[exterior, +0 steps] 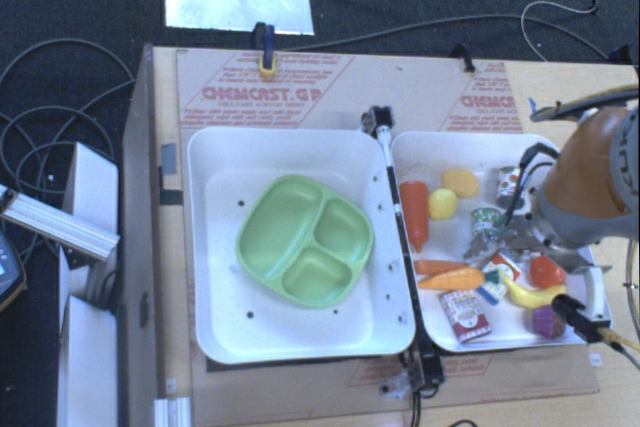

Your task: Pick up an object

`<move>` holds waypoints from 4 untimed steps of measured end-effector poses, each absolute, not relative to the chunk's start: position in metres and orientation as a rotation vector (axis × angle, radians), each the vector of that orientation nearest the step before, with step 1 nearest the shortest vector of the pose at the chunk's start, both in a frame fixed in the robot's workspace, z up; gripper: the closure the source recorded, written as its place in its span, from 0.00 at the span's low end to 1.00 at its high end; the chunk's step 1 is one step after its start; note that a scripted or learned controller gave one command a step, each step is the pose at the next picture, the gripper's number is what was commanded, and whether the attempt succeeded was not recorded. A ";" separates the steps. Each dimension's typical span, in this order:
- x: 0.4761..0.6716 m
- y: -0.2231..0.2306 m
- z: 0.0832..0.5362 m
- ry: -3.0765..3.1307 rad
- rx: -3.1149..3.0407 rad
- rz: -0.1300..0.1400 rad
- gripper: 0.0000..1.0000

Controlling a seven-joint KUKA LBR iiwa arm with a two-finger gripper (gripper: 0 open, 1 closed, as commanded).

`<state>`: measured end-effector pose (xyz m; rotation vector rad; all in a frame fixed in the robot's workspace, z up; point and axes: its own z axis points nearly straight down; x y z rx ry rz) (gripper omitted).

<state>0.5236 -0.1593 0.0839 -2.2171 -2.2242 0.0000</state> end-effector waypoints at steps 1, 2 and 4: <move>0.524 -0.159 0.094 -2.225 -2.215 -0.001 1.00; 0.498 -0.203 0.170 -2.223 -2.223 0.000 1.00; 0.605 -0.150 0.107 -2.225 -2.218 0.001 0.00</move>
